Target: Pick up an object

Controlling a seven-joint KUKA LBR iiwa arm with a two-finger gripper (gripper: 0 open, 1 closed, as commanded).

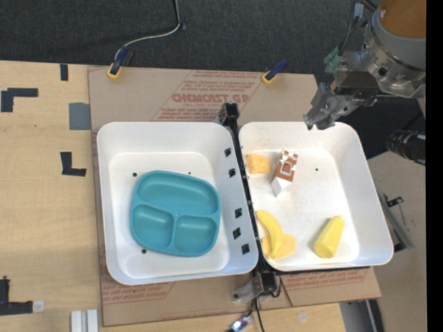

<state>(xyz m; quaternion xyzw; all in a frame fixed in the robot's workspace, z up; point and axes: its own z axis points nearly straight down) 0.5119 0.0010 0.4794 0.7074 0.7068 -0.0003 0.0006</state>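
Nearest us in the right bin [367, 185], we saw a banana [274, 234] lying by its near left corner, touching the left wall; a yellow cylinder-like piece [329, 237] lay apart from it toward the near right corner. Farther in, toward the far left of that bin, a small orange-yellow block [257, 163] sat by the left wall, with a brown-and-white toy piece [284, 167] just beside it. In the left bin [111, 185] a teal divided plate [175, 212] lay flat in the middle. Beyond, the gripper [321, 118] hung over the right bin's far edge, holding nothing; its dark fingers pointed down and looked close together, though we could not tell for certain.
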